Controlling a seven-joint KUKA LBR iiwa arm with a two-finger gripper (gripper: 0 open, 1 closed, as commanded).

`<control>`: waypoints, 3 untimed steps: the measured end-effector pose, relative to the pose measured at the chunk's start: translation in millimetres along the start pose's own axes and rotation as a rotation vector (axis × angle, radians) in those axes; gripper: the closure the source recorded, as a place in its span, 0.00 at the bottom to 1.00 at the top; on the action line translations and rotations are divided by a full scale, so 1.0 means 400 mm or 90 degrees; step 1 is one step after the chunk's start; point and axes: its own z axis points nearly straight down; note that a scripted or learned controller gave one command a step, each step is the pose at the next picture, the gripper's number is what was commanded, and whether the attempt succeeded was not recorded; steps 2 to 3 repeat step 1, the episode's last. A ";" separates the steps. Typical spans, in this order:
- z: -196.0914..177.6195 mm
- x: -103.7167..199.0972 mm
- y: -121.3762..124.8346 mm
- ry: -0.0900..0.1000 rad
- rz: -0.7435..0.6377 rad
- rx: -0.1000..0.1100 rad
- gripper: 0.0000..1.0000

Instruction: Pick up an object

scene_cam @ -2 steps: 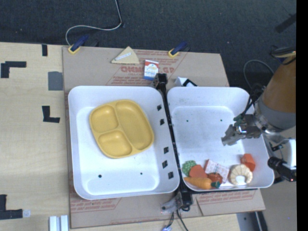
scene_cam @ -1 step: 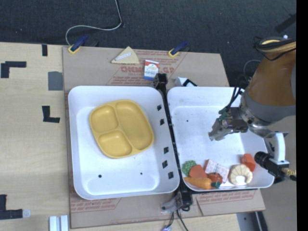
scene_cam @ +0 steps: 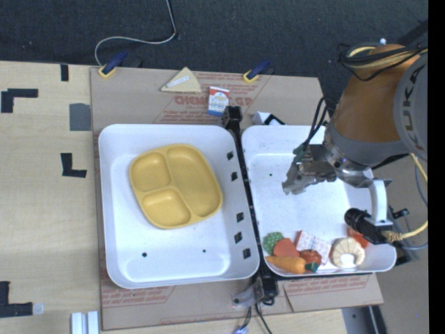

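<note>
My gripper [scene_cam: 295,181] hangs over the bare middle of the right bin [scene_cam: 271,152], pointing down and to the left, with nothing seen in it. Several toy foods lie along that bin's front edge, below and apart from the gripper: a green broccoli piece [scene_cam: 272,242], a red piece [scene_cam: 285,248], an orange carrot [scene_cam: 289,262], a white and red packet [scene_cam: 313,243] and a pale pastry [scene_cam: 348,253]. A yellow divided plate [scene_cam: 175,184] lies in the left bin [scene_cam: 118,256].
A small red and white carton [scene_cam: 218,101] and a pale wedge [scene_cam: 182,81] sit on the cardboard behind the bins. Black clips [scene_cam: 238,193] line the wall between the bins. The arm's body [scene_cam: 372,117] overhangs the right bin's far right side.
</note>
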 end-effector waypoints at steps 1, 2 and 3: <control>0.065 0.162 0.073 0.000 0.000 0.000 1.00; 0.065 0.162 0.073 0.000 0.000 0.000 1.00; 0.065 0.162 0.073 0.000 0.000 0.000 1.00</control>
